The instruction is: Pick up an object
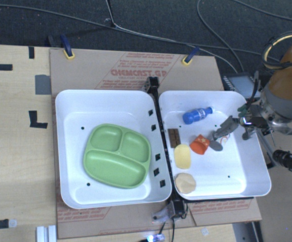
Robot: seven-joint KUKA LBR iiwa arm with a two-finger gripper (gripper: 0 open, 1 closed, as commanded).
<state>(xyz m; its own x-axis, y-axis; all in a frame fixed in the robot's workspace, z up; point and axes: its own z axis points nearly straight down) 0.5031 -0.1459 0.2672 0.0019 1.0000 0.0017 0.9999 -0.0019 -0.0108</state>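
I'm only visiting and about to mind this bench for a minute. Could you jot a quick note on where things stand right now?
Claw: low over the right bin, beside the orange object; nothing seen between its fingers, and whether they are open is unclear.
Right bin: blue bottle, orange object, brown block, yellow piece, beige round piece.
Left bin: green divided plate.
Done: nothing visibly lifted.
Left: grasp one object and lift it.

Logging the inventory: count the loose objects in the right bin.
5: blue bottle at the back, brown block by the divider, orange object mid-bin, yellow object, tan object in front.
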